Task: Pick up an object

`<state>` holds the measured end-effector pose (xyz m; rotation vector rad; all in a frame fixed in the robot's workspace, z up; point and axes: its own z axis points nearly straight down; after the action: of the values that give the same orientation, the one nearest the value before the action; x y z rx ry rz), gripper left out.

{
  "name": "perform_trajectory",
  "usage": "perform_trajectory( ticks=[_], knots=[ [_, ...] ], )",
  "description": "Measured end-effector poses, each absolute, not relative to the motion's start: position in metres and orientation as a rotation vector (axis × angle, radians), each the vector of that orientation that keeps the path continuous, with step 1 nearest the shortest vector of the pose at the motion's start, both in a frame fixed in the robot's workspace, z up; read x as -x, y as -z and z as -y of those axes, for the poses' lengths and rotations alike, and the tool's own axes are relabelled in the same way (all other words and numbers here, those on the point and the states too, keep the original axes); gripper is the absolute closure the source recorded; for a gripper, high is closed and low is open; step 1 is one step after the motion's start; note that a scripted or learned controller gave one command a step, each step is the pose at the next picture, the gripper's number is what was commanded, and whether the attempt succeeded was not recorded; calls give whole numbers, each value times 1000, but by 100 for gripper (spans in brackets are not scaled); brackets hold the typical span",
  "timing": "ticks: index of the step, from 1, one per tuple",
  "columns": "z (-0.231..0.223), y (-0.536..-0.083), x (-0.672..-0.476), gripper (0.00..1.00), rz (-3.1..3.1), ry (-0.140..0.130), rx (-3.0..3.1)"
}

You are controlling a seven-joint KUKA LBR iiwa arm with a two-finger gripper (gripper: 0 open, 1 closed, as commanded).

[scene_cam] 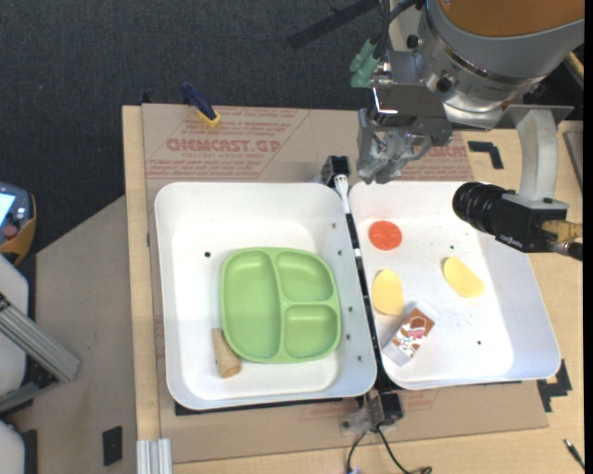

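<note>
The end effector (384,165) hangs at the far edge of the right bin (519,366), just above its back rim near the seam between the two bins. Its metal fingers are blurred against the cardboard behind them, so I cannot tell whether they are apart or together, and nothing shows between them. Above it sits the grey wrist with the orange band (505,23) at the top of the view.

In the right bin, the nearest thing is a flat orange-red disc (385,235), lying a little toward the camera from the end effector and close to the bin's left wall. Beyond it toward the front lies a pale yellow oval piece (387,292), and just beside that, at the front, a small white and brown packet (410,336) lies tilted. A second yellow piece (462,277) rests well apart to the right, near the bin's middle. A black cylindrical device (491,211) juts in over the bin's right rear corner.

The left bin (185,222) holds a green divided tray (277,304) with three compartments, and a tan cork-like piece (225,355) lies touching the tray's front left corner. Both bins sit on a cardboard sheet (232,139) on the counter, where a blue and yellow clip (201,105) rests at the far left corner.
</note>
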<state>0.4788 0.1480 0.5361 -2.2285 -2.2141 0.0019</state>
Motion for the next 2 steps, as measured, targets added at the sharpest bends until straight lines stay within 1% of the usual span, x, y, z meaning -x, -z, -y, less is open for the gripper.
perform_trajectory(
  ticks=[1, 2],
  knots=[
    [-229, -514, -547, 100, 2229, 2, 2215],
    [-157, -537, -493, 100, 2216, -2, 2225]
  ],
)
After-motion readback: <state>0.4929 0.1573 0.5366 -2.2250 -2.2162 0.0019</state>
